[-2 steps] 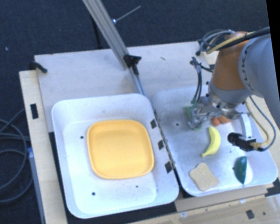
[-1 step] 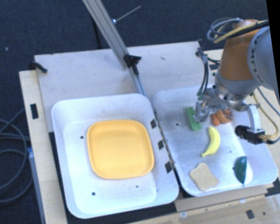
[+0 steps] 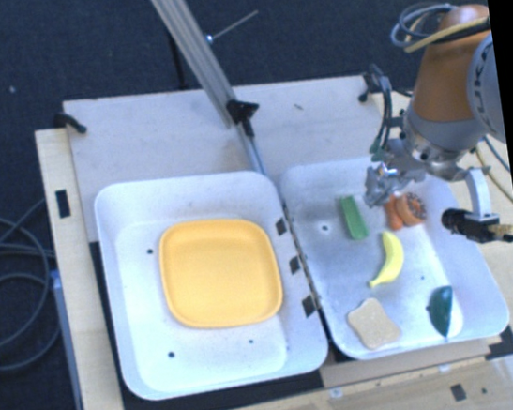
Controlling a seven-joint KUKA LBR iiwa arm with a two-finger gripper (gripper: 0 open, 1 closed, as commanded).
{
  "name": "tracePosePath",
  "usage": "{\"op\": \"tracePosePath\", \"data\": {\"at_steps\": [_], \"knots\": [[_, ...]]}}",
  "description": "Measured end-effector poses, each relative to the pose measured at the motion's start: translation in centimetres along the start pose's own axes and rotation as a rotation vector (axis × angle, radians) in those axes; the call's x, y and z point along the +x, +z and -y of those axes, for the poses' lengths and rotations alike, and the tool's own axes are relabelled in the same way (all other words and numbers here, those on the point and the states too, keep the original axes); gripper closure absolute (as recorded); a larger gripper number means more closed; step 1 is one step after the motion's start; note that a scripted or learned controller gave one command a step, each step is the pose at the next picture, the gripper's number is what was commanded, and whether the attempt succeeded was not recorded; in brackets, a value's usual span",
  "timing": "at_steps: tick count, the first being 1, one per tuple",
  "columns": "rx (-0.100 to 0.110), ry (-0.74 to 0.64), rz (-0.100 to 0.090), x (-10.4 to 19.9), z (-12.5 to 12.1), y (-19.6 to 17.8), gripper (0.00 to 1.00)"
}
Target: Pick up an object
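The right bin [image 3: 336,330] holds a green block [image 3: 353,217], a yellow banana [image 3: 387,259], an orange lumpy object [image 3: 406,210], a tan slice of bread [image 3: 374,323] and a teal object [image 3: 441,308]. My gripper [image 3: 383,181] hangs over the bin's upper right part, between the green block and the orange object and just above both. Nothing shows between its fingers. In the left bin [image 3: 121,218] lies a yellow square plate [image 3: 220,272].
A metal strut [image 3: 200,51] slants from the top down to the gap between the bins. The arm's orange band [image 3: 446,68] and grey wrist stand over the right bin's far right corner. Cables lie on the dark floor at left.
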State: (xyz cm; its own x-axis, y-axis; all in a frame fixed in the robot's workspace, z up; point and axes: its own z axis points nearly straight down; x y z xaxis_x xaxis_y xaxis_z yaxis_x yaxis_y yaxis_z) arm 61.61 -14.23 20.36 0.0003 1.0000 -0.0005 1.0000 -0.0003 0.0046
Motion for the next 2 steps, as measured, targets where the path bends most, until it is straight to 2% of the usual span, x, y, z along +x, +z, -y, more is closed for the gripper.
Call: {"op": "tracePosePath", "data": {"at_steps": [1,2], "knots": [[0.002,0.0,0.0,-0.1,-0.1,-2.4,1.0],[0.004,-0.003,-0.001,4.5,1.7,-1.7,1.0]]}}
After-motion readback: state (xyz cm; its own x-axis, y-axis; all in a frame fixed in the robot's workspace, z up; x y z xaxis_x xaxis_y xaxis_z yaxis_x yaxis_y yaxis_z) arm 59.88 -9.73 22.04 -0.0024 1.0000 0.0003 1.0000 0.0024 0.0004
